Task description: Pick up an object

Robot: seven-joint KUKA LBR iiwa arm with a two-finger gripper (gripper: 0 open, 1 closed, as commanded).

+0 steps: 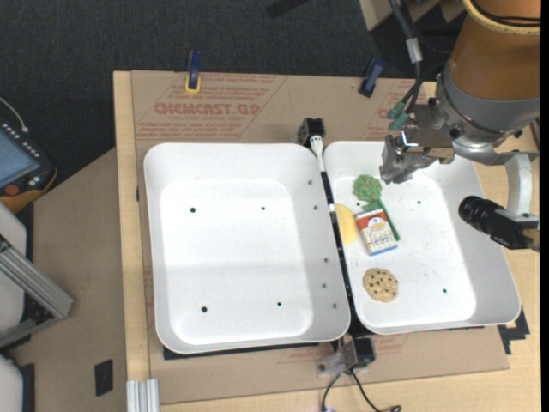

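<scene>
Now we look down on two shallow white bins sitting side by side on a sheet of brown cardboard [257,101], and we take the right bin [480,264] as our landmark. Inside it, toward its left wall, four small things lie close together. A green broccoli piece [368,187] sits farthest back. Just in front of it lies a small red and white carton [377,231], tilted a little, with its back corner nearly touching the green piece. A pale yellow piece [345,223] lies beside the carton, closest to the bin's left wall. A round cookie [381,284] with dark chips rests nearer the bin's front edge, apart from the carton.

The gripper [397,168] hangs over the back part of the right bin, just beside and behind the broccoli piece, with nothing visibly between its tips. We cannot tell from this angle whether it is spread or closed. Above it we see the arm [497,67] with its orange band.

The left bin [171,230] touches the right bin's left wall. Two blue clamps [194,69] grip the cardboard's back edge, beyond both bins.
</scene>
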